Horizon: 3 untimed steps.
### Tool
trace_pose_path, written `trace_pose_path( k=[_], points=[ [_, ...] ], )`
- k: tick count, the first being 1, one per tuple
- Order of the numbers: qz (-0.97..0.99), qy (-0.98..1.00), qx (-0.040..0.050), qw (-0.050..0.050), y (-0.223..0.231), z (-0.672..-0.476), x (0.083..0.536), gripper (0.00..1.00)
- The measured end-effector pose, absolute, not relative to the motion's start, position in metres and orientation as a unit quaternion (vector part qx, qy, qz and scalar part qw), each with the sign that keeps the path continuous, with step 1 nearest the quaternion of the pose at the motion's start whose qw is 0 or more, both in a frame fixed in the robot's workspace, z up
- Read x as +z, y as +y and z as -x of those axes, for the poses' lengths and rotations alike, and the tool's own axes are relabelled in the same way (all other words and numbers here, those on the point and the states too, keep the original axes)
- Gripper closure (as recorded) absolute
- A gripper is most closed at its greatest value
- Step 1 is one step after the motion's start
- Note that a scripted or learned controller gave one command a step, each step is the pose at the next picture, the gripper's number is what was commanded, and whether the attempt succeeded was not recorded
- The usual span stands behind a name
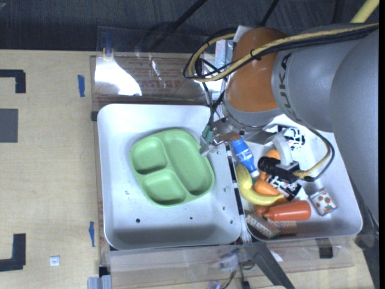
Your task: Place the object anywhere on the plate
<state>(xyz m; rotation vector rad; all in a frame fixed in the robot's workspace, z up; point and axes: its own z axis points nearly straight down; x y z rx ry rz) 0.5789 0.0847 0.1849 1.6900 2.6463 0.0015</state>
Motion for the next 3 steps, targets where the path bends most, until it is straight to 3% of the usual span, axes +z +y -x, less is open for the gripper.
trace_pose_path(
  k=[1,2,3],
  points=[
    [-0.72,0.694,0.0003,0.001,0.161,-0.556,0.224,1.0],
    [-0.758,0.653,-0.0023,-0.001,0.226,-0.533,0.194,1.0],
    [-0.758,0.653,-0.0022,-0.001,0.226,-0.533,0.194,0.0]
  ],
)
